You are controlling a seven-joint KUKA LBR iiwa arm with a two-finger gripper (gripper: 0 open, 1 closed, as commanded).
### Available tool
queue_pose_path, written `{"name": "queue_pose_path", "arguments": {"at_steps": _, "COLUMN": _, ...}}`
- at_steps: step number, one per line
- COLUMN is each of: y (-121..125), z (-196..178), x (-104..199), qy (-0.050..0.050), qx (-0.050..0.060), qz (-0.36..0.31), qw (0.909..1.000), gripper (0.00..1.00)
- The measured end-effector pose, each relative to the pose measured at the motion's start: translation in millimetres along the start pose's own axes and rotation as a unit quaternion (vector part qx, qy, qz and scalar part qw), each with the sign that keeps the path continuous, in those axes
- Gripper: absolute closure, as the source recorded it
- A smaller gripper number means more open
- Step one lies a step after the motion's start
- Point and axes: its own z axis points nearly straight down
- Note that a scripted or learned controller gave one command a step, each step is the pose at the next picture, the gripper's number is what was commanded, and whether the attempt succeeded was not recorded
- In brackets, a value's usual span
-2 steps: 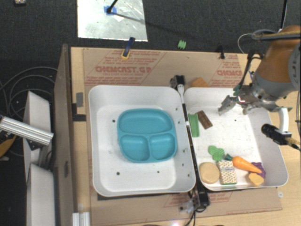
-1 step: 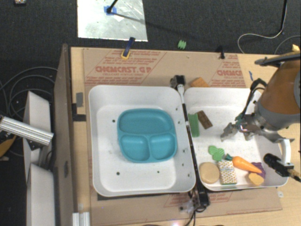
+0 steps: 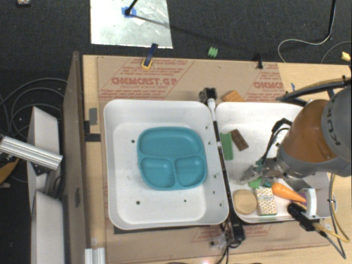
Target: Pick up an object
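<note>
In the right bin (image 3: 258,110) lie a brown block (image 3: 238,139), a green bar (image 3: 226,146) against the left wall, a tan round disc (image 3: 245,201), a small patterned box (image 3: 266,202) and an orange carrot (image 3: 287,192). My gripper (image 3: 252,175) is low over the bin's middle, just above the disc and box. A small green piece (image 3: 254,183) peeks out right under it. Nothing is plainly seen between the fingertips.
The left bin (image 3: 118,202) holds a teal divided plate (image 3: 171,157). A tan block (image 3: 232,96) lies on the bench behind the right bin. The divider between the bins runs close to the green bar. My arm covers the right bin's right side.
</note>
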Motion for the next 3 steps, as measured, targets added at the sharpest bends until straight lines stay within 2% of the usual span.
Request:
{"name": "queue_pose_path", "arguments": {"at_steps": 1, "y": 70, "z": -4, "x": -78, "qy": -0.004, "qx": -0.005, "qz": 0.001, "qw": 1.0, "gripper": 0.0}}
{"name": "queue_pose_path", "arguments": {"at_steps": 2, "y": 35, "z": -63, "x": -31, "qy": 0.0, "qx": -0.002, "qz": -0.003, "qw": 1.0, "gripper": 0.0}}
{"name": "queue_pose_path", "arguments": {"at_steps": 3, "y": 31, "z": 0, "x": -17, "qy": 0.0, "qx": 0.0, "qz": -0.001, "qw": 1.0, "gripper": 0.0}}
